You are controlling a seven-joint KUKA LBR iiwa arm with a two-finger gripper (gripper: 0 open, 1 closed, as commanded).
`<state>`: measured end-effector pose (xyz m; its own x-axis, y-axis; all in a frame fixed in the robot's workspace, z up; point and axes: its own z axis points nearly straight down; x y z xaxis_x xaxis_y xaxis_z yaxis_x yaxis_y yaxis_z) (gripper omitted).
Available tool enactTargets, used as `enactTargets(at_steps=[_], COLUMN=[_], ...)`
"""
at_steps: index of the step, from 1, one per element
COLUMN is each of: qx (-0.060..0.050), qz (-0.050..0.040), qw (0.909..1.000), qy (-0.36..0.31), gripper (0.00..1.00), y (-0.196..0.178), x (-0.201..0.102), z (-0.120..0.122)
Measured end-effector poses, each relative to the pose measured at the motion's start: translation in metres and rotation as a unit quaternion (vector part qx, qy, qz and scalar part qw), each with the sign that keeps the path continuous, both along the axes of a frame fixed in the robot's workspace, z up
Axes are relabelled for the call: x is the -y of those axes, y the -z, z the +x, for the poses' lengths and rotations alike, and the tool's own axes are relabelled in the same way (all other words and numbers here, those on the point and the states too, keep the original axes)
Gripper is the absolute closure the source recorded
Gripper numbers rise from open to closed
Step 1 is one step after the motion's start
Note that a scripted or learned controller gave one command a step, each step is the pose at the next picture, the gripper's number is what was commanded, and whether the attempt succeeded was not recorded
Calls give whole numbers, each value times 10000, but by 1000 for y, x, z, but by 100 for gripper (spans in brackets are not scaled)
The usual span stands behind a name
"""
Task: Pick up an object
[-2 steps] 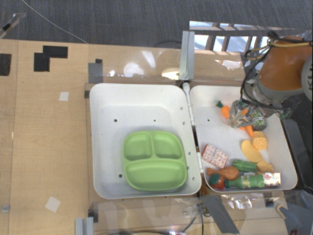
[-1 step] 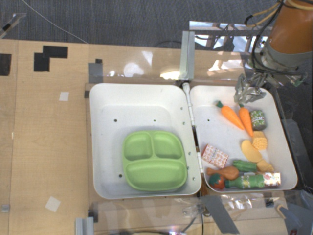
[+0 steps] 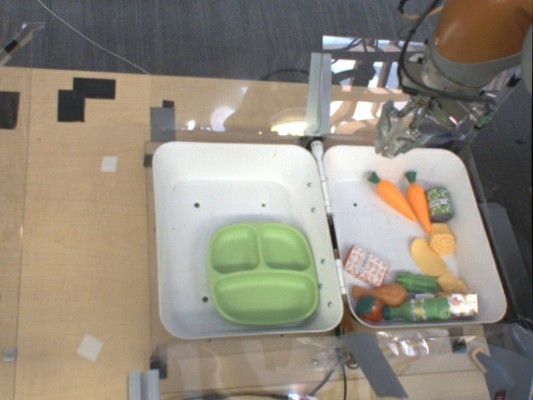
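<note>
Camera view, gripper: the gripper hangs over the back rim of the right bin, near its far-left corner; blurred metal, so I cannot tell its state. Nothing visible between the tips.
Camera view, arm: orange band at top right, cables looped just beside the wrist.
Camera view, nearest candidates: two toy carrots, side by side and touching or nearly so, tips pointing toward the front of the bin, leaf ends toward the gripper.
Camera view, other candidates: green-labelled can just beside the right carrot; corn piece; yellow chip-like slice; red-and-white patterned box; a bottle lying flat along the front wall, with a drumstick and a red item packed near it.
Camera view, left bin: left bin holds a green divided plate, well apart from the gripper.
Risk, rim: a straight descent from here likely meets the bin's back wall, not a toy.
Risk, carrots: closing on the pair may pinch both or squeeze one out sideways; tapered, smooth shapes probably slip.
Risk, front clutter: tightly packed items leave little room for the tips; a neighbour could get shoved or lifted along.
</note>
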<state>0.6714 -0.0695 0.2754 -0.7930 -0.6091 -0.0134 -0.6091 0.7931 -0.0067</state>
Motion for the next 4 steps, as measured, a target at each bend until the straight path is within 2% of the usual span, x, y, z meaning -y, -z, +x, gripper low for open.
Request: enactTargets(at_steps=[1, 2, 3, 4], qx=[-19, 43, -30, -27], qz=[5, 14, -24, -18], qw=[9996, 9996, 9962, 9961], qy=[271, 271, -867, -884], gripper=[100, 100, 100, 0], y=[-5, -19, -1, -1], x=[-37, -38, 23, 20], z=[-1, 1, -42, -41])
